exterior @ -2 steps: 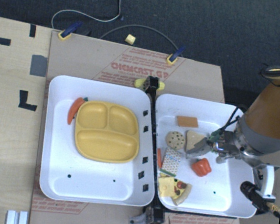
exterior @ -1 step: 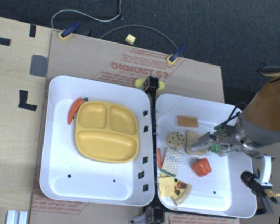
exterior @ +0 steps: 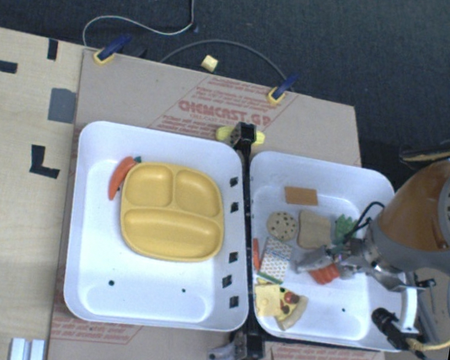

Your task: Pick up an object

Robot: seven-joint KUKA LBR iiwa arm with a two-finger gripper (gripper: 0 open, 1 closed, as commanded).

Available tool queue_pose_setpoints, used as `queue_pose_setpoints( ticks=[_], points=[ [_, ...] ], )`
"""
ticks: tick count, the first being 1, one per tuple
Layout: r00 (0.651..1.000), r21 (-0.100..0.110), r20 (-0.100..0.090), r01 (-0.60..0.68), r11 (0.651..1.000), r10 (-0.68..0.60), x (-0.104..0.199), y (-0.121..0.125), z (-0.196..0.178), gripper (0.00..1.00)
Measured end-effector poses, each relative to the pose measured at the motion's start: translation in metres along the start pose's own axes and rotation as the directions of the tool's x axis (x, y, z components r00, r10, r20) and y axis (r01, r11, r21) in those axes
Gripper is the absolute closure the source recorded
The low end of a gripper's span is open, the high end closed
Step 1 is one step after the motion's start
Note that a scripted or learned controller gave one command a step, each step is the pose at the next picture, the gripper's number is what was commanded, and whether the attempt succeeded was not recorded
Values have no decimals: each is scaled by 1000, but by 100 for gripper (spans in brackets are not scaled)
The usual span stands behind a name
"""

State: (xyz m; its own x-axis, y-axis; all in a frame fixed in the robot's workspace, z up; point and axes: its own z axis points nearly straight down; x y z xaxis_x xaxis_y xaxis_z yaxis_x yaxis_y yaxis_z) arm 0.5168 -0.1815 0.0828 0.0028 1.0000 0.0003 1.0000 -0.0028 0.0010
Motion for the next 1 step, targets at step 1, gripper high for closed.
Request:
queue_pose_setpoints(
  ticks=[1],
  points=[
    [1000, -9, 4, 4, 1000, -4, 0, 4, -15, 100]
  ],
)
